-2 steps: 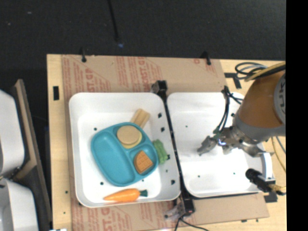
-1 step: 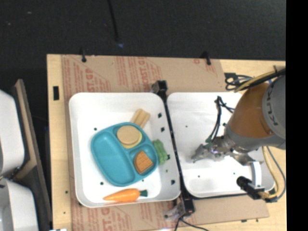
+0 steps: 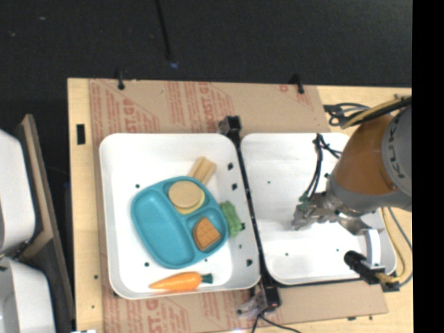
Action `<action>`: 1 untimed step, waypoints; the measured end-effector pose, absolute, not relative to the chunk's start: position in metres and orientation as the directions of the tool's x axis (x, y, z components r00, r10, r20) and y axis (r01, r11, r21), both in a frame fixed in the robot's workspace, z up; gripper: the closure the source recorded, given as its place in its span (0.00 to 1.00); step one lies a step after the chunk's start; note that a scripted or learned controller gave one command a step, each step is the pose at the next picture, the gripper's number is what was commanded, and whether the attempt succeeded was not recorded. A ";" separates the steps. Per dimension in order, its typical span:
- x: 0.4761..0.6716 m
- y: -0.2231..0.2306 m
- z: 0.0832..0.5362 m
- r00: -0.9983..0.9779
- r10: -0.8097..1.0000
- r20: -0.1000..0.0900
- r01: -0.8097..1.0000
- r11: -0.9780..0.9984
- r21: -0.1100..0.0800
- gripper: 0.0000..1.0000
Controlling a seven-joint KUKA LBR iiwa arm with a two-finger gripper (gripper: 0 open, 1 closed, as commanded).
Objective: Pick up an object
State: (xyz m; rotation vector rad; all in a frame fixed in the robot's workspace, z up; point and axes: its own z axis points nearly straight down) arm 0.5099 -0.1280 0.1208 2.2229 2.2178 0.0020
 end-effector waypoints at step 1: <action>0.510 -0.121 0.180 0.000 1.000 -0.001 1.000 0.000 0.006 1.00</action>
